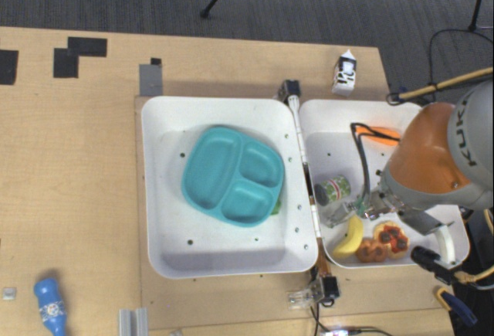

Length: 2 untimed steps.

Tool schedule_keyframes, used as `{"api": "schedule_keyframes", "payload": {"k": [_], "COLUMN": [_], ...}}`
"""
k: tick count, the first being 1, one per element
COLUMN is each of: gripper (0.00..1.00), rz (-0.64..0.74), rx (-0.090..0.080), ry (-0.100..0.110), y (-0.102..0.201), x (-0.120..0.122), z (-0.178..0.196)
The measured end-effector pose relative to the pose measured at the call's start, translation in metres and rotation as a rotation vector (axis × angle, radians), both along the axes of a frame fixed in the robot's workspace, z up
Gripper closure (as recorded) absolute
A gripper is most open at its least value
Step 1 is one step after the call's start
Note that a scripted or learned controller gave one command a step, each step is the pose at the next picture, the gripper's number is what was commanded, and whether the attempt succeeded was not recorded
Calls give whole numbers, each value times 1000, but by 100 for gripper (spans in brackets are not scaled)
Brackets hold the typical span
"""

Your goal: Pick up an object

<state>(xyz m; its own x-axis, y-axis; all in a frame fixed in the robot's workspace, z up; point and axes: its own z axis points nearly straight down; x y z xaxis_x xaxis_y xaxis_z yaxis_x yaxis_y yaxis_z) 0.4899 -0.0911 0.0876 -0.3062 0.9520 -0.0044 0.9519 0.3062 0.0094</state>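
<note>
Bench [69, 172]: tan wood, grey carpet beyond.
Left bin [166, 242]: teal tray [233, 175], well apart from gripper [356, 208].
Right bin [328, 149]: banana [351, 236] just beside gripper.
Grip: cannot tell.

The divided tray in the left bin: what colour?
Teal, a plain turquoise blue, on the divided tray in the camera view.

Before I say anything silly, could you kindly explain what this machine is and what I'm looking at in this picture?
One camera looks down at a slant on a wooden bench bearing two white bins. The grey arm with the orange band is a robot reaching in from the right, meant to pick something up. Its gripper hangs low in the right bin, near a small green can, a banana and a reddish toy. The left bin holds a teal divided plate. I cannot tell whether anything is held.
</note>
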Motion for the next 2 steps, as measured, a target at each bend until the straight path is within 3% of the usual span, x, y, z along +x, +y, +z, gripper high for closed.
{"api": "schedule_keyframes", "payload": {"k": [1, 2], "gripper": [100, 0], "rz": [2, 2], "rx": [0, 0], "ry": [-6, -5], "y": [1, 1], "x": [2, 2], "z": [11, 11]}}
